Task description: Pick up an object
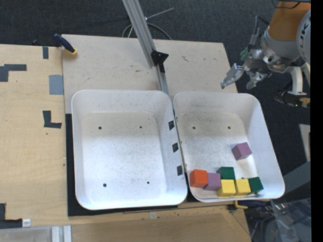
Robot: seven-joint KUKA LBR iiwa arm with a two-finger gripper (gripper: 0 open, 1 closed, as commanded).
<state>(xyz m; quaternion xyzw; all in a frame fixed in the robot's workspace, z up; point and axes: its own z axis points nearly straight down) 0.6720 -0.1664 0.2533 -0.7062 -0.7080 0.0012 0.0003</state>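
Coloured blocks (227,182) are sitting clustered along the near rim of the right bin (262,117), with a purple block (241,150) lying apart, slightly farther in. Gripper (237,77) is hovering outside the bin's far corner, well apart from them, its jaws spread with nothing between.

No legible text, labels or numbers; view perhaps too coarse.
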